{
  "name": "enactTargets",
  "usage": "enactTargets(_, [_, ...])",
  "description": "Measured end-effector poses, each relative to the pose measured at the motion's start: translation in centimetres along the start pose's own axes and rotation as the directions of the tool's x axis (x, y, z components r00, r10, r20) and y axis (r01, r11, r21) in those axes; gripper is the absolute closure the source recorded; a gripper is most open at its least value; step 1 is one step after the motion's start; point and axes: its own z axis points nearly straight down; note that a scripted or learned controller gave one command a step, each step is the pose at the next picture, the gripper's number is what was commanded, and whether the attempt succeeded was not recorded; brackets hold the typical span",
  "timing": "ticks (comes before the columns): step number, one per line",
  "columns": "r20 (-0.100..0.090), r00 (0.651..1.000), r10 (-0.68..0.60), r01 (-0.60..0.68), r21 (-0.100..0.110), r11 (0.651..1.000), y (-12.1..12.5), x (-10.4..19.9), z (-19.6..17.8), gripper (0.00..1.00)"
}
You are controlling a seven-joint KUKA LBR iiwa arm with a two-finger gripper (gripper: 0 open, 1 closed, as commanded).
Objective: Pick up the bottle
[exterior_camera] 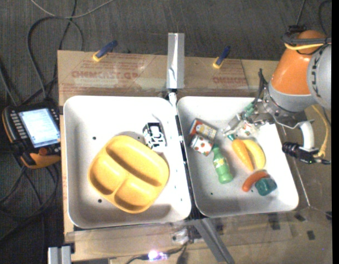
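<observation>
A small green bottle [222, 166] with a yellow cap lies on its side near the middle of the right bin [202, 202]. My gripper [242, 125] hangs over the upper right part of that bin, up and to the right of the bottle and apart from it. Its metal fingers point down-left above a small white and teal item. The arm's orange band [293, 73] rises at the bin's far right corner.
The right bin also holds a red and white carton [201, 137], a banana [249, 154], and an orange and teal toy [260, 182]. In the left bin [76, 202] lie a yellow divided plate [129, 172] and a black and white object [153, 136]. A teach pendant [33, 128] sits at left.
</observation>
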Motion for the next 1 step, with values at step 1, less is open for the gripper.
enactTargets(1, [0.010,0.911,-0.412,0.412,-0.010,0.911,-4.21,6.48,8.02,0.00])
